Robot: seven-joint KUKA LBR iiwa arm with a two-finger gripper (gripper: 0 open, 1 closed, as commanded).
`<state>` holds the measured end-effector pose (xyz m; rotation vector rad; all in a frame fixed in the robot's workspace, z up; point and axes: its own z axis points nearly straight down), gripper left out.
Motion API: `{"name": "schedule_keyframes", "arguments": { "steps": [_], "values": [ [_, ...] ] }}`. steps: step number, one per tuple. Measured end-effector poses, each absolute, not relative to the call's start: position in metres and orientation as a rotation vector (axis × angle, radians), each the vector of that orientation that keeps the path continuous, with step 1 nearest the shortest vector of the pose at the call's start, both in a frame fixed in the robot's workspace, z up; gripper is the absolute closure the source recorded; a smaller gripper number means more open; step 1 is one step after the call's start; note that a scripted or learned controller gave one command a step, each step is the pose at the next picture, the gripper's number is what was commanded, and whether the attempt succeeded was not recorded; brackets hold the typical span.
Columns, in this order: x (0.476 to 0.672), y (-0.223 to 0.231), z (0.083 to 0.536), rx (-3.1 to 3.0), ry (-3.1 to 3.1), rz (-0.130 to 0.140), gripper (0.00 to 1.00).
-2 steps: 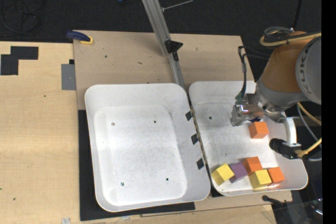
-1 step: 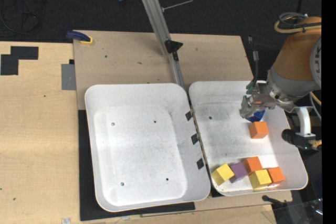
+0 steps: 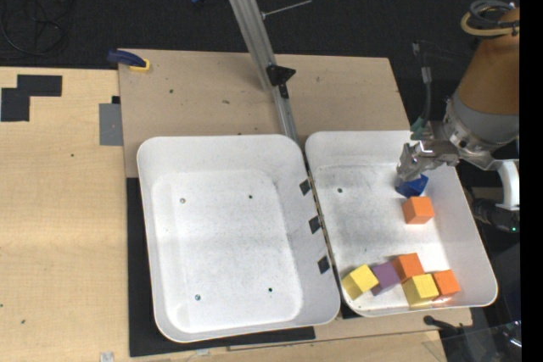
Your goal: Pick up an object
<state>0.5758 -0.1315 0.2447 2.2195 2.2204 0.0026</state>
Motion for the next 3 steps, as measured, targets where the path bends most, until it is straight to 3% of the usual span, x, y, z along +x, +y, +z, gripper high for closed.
{"name": "schedule_keyframes", "arguments": {
  "steps": [2, 3],
  "values": [
    [0.552, -0.013, 0.241, 2.22, 2.231, -0.003, 1.0],
    [0.528, 0.045, 0.24, 2.22, 2.231, -0.004, 1.0]
  ]
}}
